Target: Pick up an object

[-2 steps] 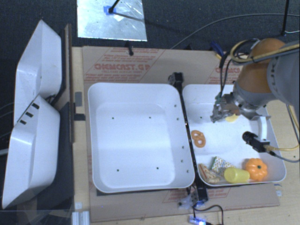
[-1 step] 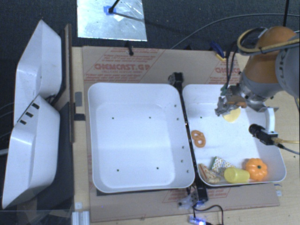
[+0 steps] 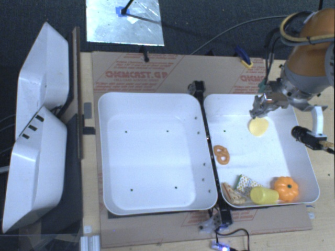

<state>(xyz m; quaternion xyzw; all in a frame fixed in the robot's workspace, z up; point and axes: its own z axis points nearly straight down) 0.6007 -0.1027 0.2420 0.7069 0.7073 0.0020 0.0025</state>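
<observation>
In the right bin (image 3: pixel 298 156) a pale yellow round object (image 3: pixel 258 126) lies near the upper middle. My gripper (image 3: pixel 258 110) hangs just above its upper edge, reaching in from the right. Further down the same bin lie a brown pretzel (image 3: pixel 222 154), an orange pumpkin (image 3: pixel 286 188), a yellow cup (image 3: pixel 264 195) and a patterned flat piece (image 3: pixel 241 189), all clustered near the front wall except the pretzel at the left wall.
The left bin (image 3: pixel 104 140) sits beside the right one, with a black divider clamp (image 3: pixel 197 87) between them. A shiny metal plate (image 3: pixel 124 13) lies at the back. White housings (image 3: pixel 39 129) stand at the far left. A black fixture (image 3: pixel 309 136) overhangs the right bin's edge.
</observation>
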